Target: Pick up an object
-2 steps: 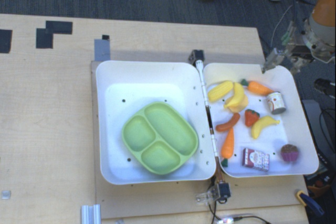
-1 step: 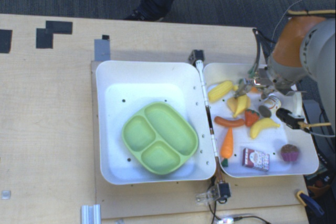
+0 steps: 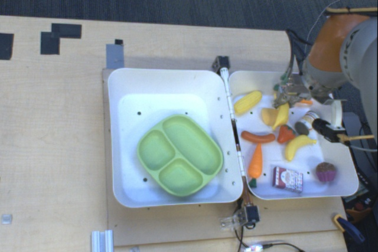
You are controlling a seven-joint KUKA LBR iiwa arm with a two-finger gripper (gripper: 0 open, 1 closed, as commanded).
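Right at the front, nearest you, a red carton (image 3: 287,179) lies flat in the right-hand bin (image 3: 352,186), with a purple round toy (image 3: 326,172) just beside it toward the arm's side. Farther in, an orange carrot (image 3: 255,162) runs near to far, thick end toward you. A red sausage (image 3: 258,137) lies crosswise just past its tip.

Now look at your gripper (image 3: 286,97). It hangs low over the far half of that bin, and you can't tell from here whether it is open or closed. Directly below it sits the yellow piece (image 3: 280,115). Its long axis slants from near-left up to far-right, and its upper end points straight at the gripper and meets it in this view. Whether it is actually gripped, you cannot say.

A small red pepper (image 3: 285,134) sits just nearer than the yellow piece. A banana (image 3: 298,146) curves beside the pepper, slanting the same way. A yellow corn cob (image 3: 247,101) lies apart toward the divider, also tilted up to the right.

Over in the left-hand bin (image 3: 118,127), a green divided plate (image 3: 180,154) rests flat.
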